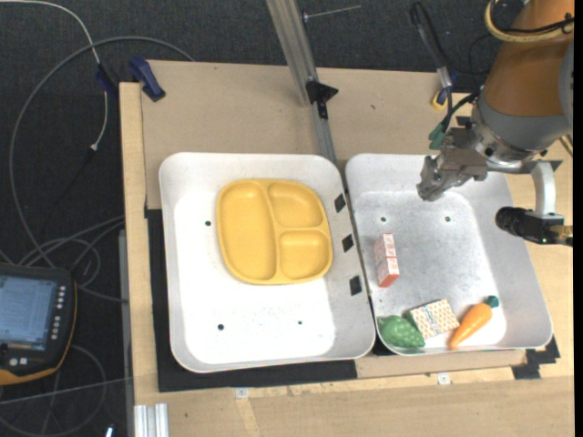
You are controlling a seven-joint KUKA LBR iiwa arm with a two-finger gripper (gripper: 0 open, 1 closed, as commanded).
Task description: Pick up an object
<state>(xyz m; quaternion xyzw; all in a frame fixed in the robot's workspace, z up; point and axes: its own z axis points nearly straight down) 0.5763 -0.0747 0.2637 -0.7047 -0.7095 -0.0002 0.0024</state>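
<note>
The gripper [431,189] hangs over the far part of the right bin [510,244], near its upper left corner. It looks like one dark grey lump pointing down and to the left, and I cannot tell how far it is open, because the tips are not separated in this view. Nothing is visible between them, and I cannot tell whether the tip touches the bin floor or is above it. Behind the gripper the arm [528,71] rises to the right, grey at the wrist and orange above it.

The objects in the right bin are all well apart from the gripper. A small red and white box [387,259] lies in the middle of the bin, close to its left wall. Along the near edge there are three things in a row: a green soft object [401,332] in the near left corner, a checkered packet [434,318] just beside it, and an orange toy carrot [471,323] with a green top to the right of the packet.

The left bin [191,244] holds a yellow tray [273,230] with three compartments, lying flat in its far half. Both bins rest on the wooden table [228,107].
</note>
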